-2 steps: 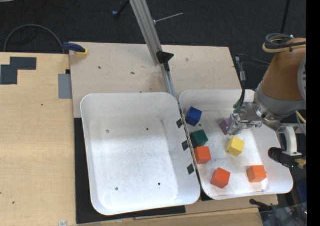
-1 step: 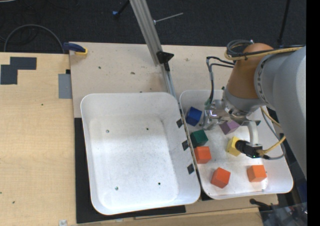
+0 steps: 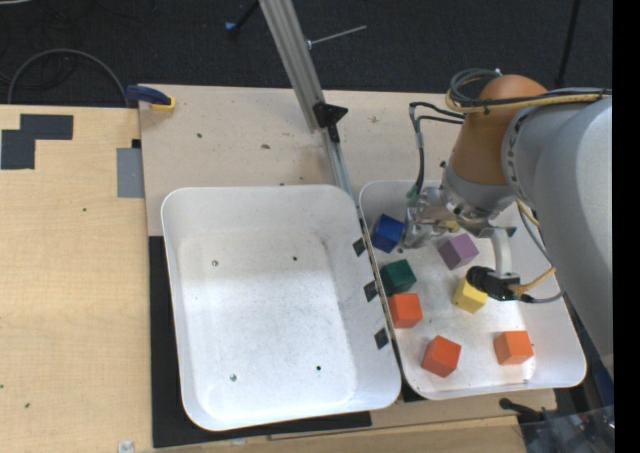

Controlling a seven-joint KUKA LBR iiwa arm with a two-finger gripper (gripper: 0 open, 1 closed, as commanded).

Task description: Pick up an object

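The right bin (image 3: 560, 366) holds several small blocks: a blue one (image 3: 388, 232), a dark green one (image 3: 399, 274), a purple one (image 3: 458, 250), a yellow one (image 3: 469, 294) and three orange ones (image 3: 405, 309) (image 3: 441, 354) (image 3: 513, 346). My gripper (image 3: 422, 224) hangs low over the far part of this bin, just right of the blue block and left of the purple one. The wrist covers the fingers from above, and nothing shows between them.
The left bin (image 3: 180, 231) lies beside the right one, with small black clips along the shared wall. A slanted aluminium bar (image 3: 295, 51) rises behind the bins. The arm's grey body (image 3: 570, 181) and cables overhang the right bin's far right side.
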